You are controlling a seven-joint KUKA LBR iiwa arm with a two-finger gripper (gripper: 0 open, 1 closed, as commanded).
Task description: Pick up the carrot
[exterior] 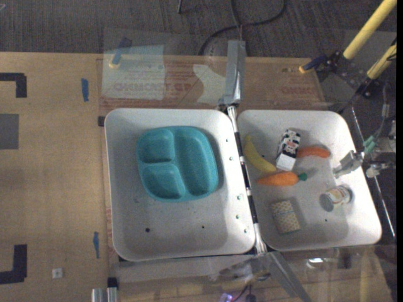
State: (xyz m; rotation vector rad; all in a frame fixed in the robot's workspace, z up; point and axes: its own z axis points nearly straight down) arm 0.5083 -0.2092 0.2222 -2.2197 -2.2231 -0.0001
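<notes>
Left bin [126, 231] carries a teal divided plate [178, 162] toward its far edge. Over in the right bin [359, 231], a banana [257, 156] hugs the left wall, and the carrot [278, 179] lies mid-bin, just beside it. At the right rim, what may be the gripper [350, 163] is too blurred; jaws, cannot tell.

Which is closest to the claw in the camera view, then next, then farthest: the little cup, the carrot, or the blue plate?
Counting from the claw at the right bin's right edge:
1. Little cup, just below-left of it.
2. Carrot, mid right bin.
3. Blue plate, left bin.
</notes>
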